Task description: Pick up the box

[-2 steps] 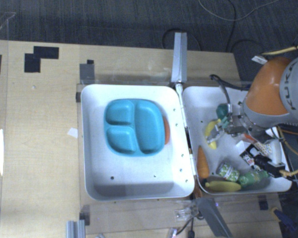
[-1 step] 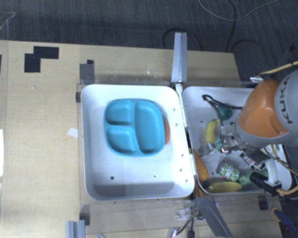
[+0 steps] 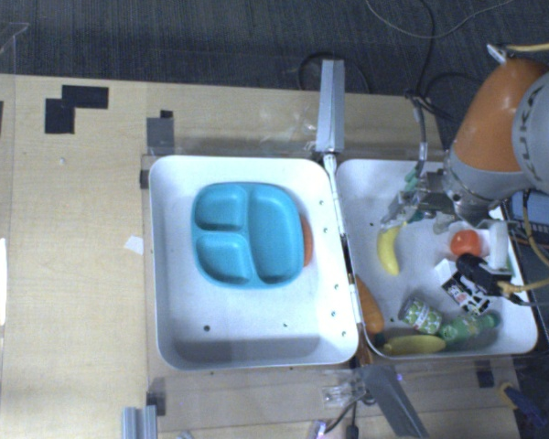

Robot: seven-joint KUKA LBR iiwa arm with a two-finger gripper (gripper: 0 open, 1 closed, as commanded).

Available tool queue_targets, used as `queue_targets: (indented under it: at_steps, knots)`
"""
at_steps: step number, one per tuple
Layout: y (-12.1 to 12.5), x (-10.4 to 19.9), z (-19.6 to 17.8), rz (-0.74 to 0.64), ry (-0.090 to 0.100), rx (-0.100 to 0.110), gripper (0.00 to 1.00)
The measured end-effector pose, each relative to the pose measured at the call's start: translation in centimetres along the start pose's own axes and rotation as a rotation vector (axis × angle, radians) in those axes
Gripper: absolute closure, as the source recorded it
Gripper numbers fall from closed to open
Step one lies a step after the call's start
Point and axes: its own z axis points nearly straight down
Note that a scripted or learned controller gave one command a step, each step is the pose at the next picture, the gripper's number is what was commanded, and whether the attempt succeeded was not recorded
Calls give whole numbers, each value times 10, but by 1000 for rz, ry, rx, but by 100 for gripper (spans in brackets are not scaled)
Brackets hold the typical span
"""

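We see a pale wooden bench (image 3: 64, 273) filling the view from nine to six o'clock, with black patches (image 3: 73, 108) near ten. Dark carpet (image 3: 183, 16) runs across twelve, crossed by a thin looping cable (image 3: 421, 16) toward one. A metal post (image 3: 330, 108) stands just above centre.

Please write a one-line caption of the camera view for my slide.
Gripper hovers in the right bin above a banana; the left bin holds a blue divided tray.
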Motion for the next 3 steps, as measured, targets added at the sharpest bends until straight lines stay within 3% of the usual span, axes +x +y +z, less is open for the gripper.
queue_targets:
  at_steps: [1,2,3]
  knots:
    - [-74,40,1,155,1,3,0]
    - [-70,-10,68,194,0,3,0]
    - [15,10,-49,146,0,0,0]
